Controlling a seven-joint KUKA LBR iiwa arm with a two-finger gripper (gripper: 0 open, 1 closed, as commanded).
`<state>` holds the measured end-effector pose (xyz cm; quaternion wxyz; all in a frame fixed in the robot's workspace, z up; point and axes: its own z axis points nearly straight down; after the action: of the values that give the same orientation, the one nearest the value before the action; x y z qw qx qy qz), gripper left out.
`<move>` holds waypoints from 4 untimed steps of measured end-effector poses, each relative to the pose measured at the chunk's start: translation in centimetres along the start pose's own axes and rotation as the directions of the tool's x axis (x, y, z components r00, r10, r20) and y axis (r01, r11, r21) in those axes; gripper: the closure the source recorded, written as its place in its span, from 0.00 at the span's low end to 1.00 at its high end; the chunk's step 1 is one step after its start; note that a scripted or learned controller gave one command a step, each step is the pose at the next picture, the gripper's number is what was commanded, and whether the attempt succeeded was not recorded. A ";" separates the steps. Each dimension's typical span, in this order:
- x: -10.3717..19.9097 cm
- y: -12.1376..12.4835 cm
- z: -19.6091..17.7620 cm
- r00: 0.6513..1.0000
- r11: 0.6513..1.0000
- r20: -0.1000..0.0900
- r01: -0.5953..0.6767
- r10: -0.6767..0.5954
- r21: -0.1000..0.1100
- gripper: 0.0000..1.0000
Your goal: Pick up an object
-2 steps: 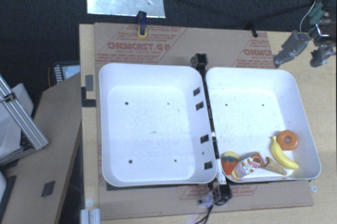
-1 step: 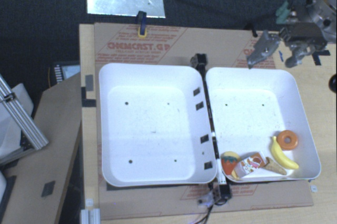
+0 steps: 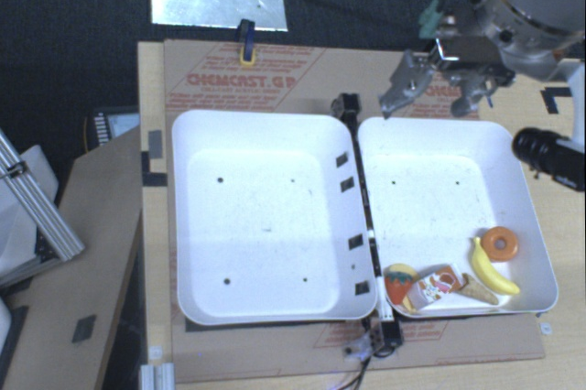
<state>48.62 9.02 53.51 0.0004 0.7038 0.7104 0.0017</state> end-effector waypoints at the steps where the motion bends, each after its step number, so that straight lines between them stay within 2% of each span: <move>1: 4.7 -0.1 18.4 1.000 1.000 0.004 -0.001 0.001 0.014 0.00; 2: -1.3 1.6 25.8 1.000 1.000 0.004 -0.015 0.015 0.007 0.00; 3: 4.3 4.7 39.1 1.000 1.000 0.001 -0.003 0.003 0.007 0.00; 4: -0.5 -0.2 30.4 1.000 1.000 0.002 -0.012 0.012 0.000 0.00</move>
<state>48.55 8.59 23.10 0.0011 0.7081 0.7061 0.0012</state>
